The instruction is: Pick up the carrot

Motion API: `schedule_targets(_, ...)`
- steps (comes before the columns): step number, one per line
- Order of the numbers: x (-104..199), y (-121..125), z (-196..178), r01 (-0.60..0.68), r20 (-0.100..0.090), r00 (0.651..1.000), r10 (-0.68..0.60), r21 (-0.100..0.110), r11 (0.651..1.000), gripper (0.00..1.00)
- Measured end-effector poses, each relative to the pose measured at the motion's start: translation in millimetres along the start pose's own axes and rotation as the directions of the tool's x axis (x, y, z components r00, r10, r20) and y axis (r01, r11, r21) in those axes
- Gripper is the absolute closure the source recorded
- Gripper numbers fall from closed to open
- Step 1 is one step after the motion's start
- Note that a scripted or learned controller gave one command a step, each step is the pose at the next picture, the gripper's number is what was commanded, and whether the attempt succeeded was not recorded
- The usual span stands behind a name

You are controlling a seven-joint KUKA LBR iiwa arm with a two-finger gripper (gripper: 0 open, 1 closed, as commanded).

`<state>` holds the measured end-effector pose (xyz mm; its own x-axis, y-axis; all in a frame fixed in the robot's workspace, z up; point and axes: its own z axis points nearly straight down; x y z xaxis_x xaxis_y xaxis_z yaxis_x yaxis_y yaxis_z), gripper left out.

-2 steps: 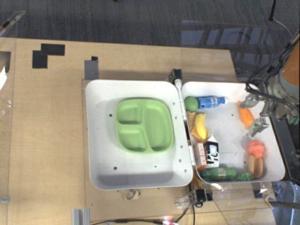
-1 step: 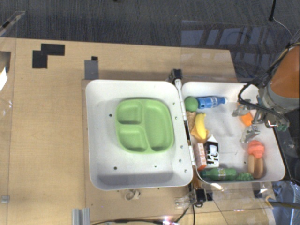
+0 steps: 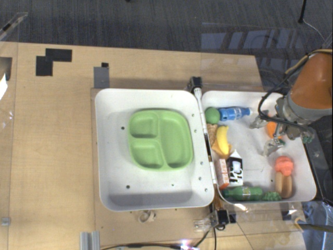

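We see two bins side by side on the bench [image 3: 52, 155]. The left bin [image 3: 112, 191] holds a tray [image 3: 158, 139] in its middle. In the right bin [image 3: 311, 184], a ball [image 3: 212, 115] and a bottle [image 3: 234, 113] lie at the back. A banana [image 3: 222, 139] lies in front of the ball, and a carton [image 3: 235, 171] in front of that. A cucumber [image 3: 244, 194] lies along the front wall. The gripper [image 3: 274, 139] is over the right side.
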<state>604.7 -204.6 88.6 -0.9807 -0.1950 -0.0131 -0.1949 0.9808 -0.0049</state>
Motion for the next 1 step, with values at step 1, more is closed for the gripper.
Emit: schedule_targets(1, 16.6, 2.8, -0.3, 0.248, 0.0, 0.969, -0.248, -0.001, 0.969, 0.0)
